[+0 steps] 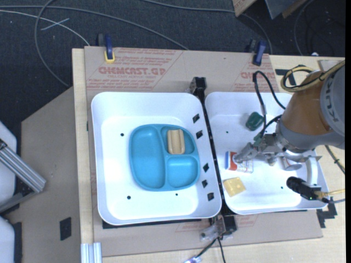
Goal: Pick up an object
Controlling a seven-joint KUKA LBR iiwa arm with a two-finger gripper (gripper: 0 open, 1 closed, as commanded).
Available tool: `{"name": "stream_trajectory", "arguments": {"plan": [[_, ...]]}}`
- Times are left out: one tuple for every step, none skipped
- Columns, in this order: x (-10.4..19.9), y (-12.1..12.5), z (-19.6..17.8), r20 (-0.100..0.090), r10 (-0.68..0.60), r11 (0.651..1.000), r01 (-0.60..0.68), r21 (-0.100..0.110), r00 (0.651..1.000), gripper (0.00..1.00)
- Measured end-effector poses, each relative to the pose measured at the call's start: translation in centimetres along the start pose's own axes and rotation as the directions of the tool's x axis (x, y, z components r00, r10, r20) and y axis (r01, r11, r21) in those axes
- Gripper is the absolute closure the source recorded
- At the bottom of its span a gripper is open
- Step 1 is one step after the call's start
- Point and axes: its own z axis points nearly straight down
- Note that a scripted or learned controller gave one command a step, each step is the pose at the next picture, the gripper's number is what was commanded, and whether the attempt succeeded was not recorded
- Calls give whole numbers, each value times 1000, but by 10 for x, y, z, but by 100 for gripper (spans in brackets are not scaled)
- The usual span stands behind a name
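Yellow sponge-like square (234,187): right bin (263,204), front edge; probably light, soft, compressible; pinch across opposite sides. Red-white packet (237,160): just beside end effector (248,154); likely thin, slippery. Green object (254,120): rear. End effector opening: cannot tell.

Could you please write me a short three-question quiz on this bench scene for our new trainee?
1. True or false: the tan block lies in the blue divided plate.
2. Which bin holds the green object? A) left bin B) right bin
3. Fill in: the gripper is beside the red, white and blue ____.

Key: 1 true; 2 B; 3 packet. The yellow piece in the right bin lies apart from the gripper.
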Motion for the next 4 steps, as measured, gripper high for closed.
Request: {"name": "stream_trajectory", "arguments": {"plan": [[1, 3, -15, 0, -1, 1000, 1, -9, 1000, 100], [7, 2, -77, 6, -2, 1000, 2, -5, 1000, 100], [7, 4, -123, 7, -2, 1000, 2, -5, 1000, 100], [52, 34, -118, 4, -6, 1000, 6, -1, 1000, 100]]}}
